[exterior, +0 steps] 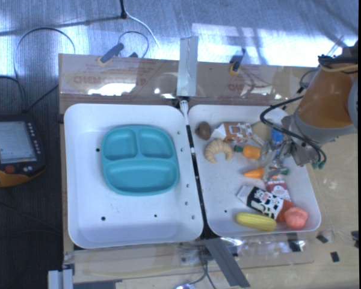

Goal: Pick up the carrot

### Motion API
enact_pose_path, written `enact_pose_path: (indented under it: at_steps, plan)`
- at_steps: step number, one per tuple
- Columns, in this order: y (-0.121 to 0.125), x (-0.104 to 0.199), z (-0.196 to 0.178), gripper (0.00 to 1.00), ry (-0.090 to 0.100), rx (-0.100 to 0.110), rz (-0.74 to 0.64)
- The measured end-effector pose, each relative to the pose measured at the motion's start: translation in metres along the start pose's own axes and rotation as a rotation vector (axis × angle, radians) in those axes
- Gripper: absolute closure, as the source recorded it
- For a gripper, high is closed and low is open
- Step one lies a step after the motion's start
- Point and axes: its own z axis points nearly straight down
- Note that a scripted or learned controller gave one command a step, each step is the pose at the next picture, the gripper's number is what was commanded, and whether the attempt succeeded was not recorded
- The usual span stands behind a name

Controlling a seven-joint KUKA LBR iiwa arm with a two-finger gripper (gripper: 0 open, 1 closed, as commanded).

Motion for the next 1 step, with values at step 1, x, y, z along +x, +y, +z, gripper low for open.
enact_pose_path:
  at_steps: [1]
  plan:
    - [0.04,0.0742,0.0252,1.0,-0.024,0.008,-0.062]
